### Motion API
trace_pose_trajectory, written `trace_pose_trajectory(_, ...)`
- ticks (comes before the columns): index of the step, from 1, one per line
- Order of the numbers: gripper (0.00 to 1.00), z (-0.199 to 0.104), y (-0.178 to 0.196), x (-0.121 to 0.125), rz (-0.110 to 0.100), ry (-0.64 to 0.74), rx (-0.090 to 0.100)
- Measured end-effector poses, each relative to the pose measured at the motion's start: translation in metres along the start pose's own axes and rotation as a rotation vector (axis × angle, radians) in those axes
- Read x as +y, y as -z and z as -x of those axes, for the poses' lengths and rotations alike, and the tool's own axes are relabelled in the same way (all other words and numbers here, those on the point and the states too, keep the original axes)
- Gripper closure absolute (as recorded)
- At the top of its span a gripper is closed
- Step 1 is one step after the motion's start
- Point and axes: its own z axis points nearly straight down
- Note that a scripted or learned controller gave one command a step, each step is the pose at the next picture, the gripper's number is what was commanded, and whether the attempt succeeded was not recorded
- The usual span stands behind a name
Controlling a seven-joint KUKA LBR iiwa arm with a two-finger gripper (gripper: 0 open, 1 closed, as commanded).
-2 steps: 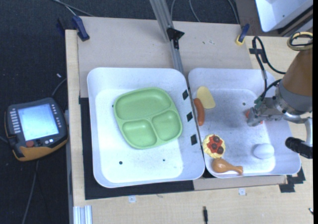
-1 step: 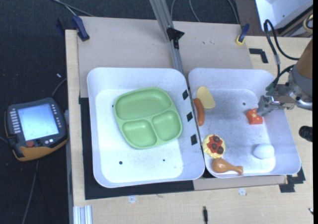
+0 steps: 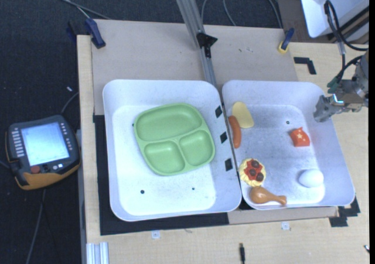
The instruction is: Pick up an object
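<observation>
while its opening can't be told, the tool (image 3: pixel 326 108) hovers near the red toy (image 3: pixel 300 137).

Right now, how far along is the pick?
Nothing looks picked yet: the hot dog, pizza slice, drumstick, white egg and red piece all lie in the right bin. The gripper sits at that bin's right edge. Reaching, grasping and lifting remain.

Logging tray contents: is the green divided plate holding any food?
Empty. The green divided plate in the left bin shows three bare compartments.
</observation>
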Motion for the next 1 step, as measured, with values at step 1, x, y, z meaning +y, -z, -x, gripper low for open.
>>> trace_pose_trajectory(1,1.00,-0.0610,0.0005,0.0121,-0.006,0.006,0.005)
